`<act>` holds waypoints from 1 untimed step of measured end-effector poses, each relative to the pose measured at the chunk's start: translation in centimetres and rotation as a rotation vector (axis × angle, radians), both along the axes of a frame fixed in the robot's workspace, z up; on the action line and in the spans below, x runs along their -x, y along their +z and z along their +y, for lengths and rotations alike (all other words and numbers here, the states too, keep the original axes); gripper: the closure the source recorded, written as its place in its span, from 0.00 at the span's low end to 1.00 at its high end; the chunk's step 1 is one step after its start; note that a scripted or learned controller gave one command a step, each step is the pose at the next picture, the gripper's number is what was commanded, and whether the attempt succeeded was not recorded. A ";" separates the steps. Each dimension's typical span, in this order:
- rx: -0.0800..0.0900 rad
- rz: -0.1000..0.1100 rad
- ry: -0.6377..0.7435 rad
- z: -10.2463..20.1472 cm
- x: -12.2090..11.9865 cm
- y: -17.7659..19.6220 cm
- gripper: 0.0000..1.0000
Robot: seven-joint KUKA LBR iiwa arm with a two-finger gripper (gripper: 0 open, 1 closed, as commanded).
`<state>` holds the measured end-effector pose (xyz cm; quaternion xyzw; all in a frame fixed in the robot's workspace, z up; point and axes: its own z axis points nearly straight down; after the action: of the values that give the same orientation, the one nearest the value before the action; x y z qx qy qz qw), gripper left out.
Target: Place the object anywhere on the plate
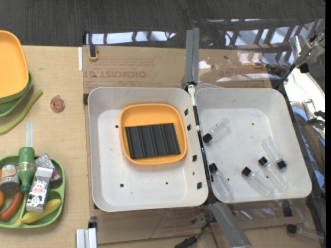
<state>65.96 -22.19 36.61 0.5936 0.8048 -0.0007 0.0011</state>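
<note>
- At the far left edge, an orange dish (pixel 10 61) sits stacked on a green dish (pixel 18 103).
- Below them, a green tray (pixel 58 206) carries toy food: a green bottle (pixel 26 165), a small can (pixel 8 174), a white carton (pixel 36 192), a banana (pixel 42 211) and a red sausage (pixel 10 206).
- A small pink round thing (pixel 57 104) lies alone on the bench (pixel 134 71), between the dishes and the bins.
- The left bin (pixel 103 190) holds an orange plate (pixel 152 115), set toward the bin's upper middle.
- The task's thing, a black ribbed block (pixel 153 140), lies flat on that plate, wholly inside its rim, with its ribs running away from the camera.
- The right bin (pixel 243 99) touches the left bin along their shared edge.
- In it lie several clear vials with black caps: 1 (pixel 220 129) near the upper left, 1 (pixel 220 180) by the lower left wall, and 3 more in a loose cluster (pixel 266 169) toward the lower right.
</note>
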 end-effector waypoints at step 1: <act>0.000 -0.001 0.266 0.0 0.0 7.5 1.00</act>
<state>65.98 -22.20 44.16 0.4817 0.8763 -0.0004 0.0016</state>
